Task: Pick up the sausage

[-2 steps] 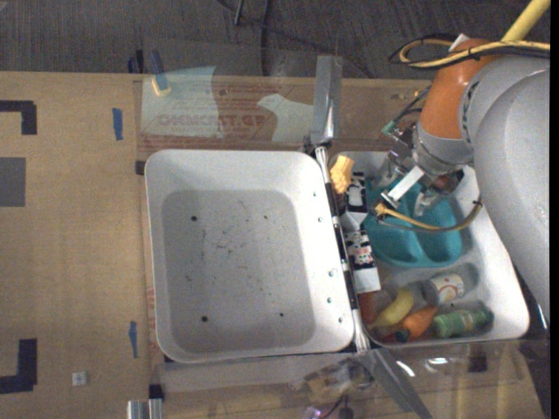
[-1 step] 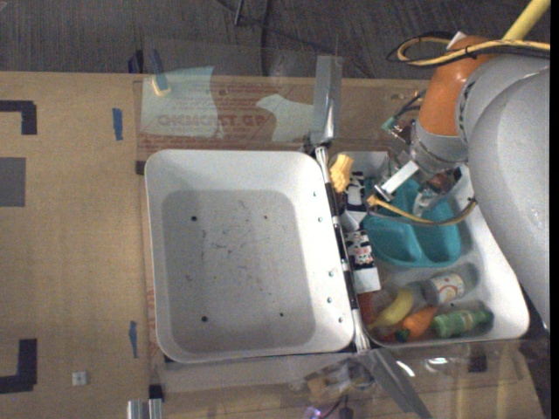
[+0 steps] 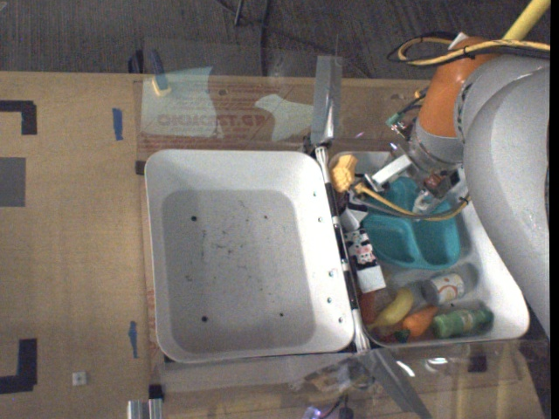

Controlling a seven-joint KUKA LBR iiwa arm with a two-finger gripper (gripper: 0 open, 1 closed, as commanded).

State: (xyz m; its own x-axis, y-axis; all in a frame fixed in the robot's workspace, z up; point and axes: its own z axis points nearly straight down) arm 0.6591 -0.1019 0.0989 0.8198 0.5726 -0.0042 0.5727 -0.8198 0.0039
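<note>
Your arm hangs over the crowded right bin (image 3: 511, 317); the left bin (image 3: 166, 177) gives you open room.

The gripper (image 3: 430, 192) sits above the teal tray (image 3: 410, 234) near the far wall, and you cannot tell how its jaws stand. The reddish sausage (image 3: 370, 305) lies against the near-left wall, touching the banana (image 3: 395, 307), beside a carrot (image 3: 419, 321), can (image 3: 445, 288) and green bottle (image 3: 461, 323). The taped label on the desk (image 3: 70, 234) reads mirrored and illegible.

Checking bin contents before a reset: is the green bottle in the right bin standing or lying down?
Lying down. The green bottle rests on its side along the right bin's near edge, beside the carrot.
</note>
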